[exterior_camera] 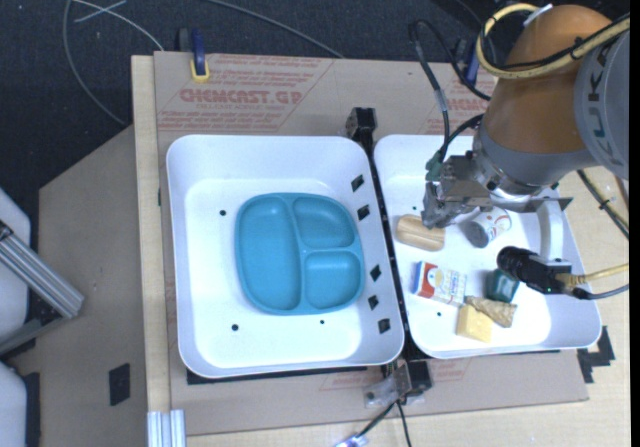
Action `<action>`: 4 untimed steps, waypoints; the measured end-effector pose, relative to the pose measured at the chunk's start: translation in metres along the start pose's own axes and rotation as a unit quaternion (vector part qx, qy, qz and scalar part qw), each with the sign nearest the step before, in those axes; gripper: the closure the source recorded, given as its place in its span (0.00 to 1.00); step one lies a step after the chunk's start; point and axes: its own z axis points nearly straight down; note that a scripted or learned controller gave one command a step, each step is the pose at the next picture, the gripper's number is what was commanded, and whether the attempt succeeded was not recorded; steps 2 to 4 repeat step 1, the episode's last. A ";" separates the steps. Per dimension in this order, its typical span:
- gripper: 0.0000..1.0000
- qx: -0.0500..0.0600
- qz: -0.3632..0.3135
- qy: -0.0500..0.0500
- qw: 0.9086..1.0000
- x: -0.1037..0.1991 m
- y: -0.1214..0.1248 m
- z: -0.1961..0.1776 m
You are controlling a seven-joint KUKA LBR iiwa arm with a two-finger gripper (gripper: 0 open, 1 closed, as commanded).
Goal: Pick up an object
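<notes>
My gripper (437,216) reaches down into the right bin (420,163), right above a tan bread-roll-shaped object (418,232) near the bin's left wall. Its tips touch or hover at the roll's right end. A small white cup-like item with red marks (485,229) lies just right of the gripper. Below are a white carton with red and blue print (440,284), a teal block (501,286) and a yellow cheese-like wedge (484,319).
The left bin (200,175) holds a blue three-part plate (298,252). A black divider with clips (372,225) runs between the bins. A black cylinder on a cable (532,270) hangs over the right bin's right side. Cardboard (250,90) lies under both bins.
</notes>
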 end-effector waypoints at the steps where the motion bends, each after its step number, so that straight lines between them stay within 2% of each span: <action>1: 1.00 0.000 0.000 0.000 1.000 0.053 -0.006 0.015; 4: 1.00 0.000 0.000 0.000 1.000 0.053 -0.006 0.015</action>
